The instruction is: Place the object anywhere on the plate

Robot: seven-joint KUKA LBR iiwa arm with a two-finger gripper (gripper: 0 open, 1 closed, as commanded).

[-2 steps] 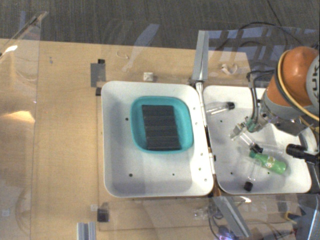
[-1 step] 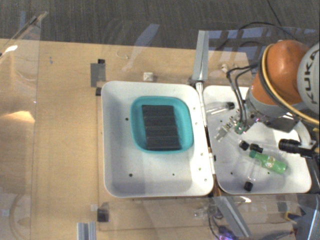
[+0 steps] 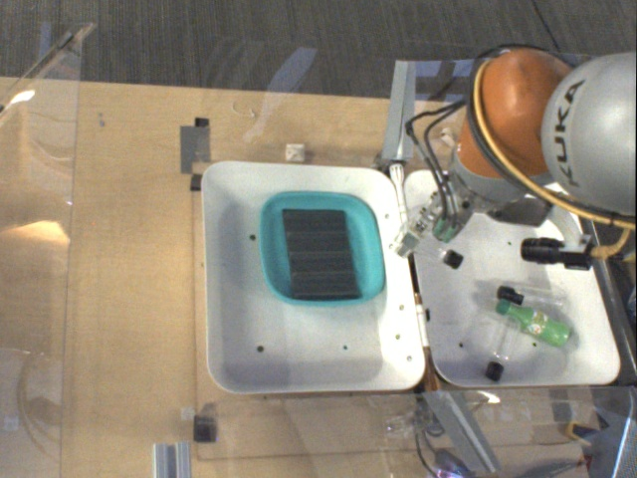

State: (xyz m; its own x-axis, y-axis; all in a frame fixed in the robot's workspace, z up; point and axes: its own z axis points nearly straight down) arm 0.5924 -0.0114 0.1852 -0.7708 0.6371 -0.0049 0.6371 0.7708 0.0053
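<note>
A teal square plate [image 3: 370, 257] sits in the left bin [image 3: 234, 347], and a dark ribbed rectangle [image 3: 320, 254] covers its middle. In the right bin [image 3: 587, 361] a green and clear bottle [image 3: 535, 323] with a black cap lies on its side. Two small black pieces also lie there, one [image 3: 453, 259] near the gripper and one [image 3: 493, 370] by the front wall. My gripper [image 3: 420, 229] hangs over the right bin's left edge, just right of the plate and up-left of the bottle. The wrist hides what is at its tip.
The grey arm with its orange band [image 3: 513, 108] covers the right bin's back part. A black cylinder [image 3: 552, 252] juts out at the bin's right. A small white cube [image 3: 295, 151] rests on the wooden bench behind the left bin. Metal brackets stand at the bins' corners.
</note>
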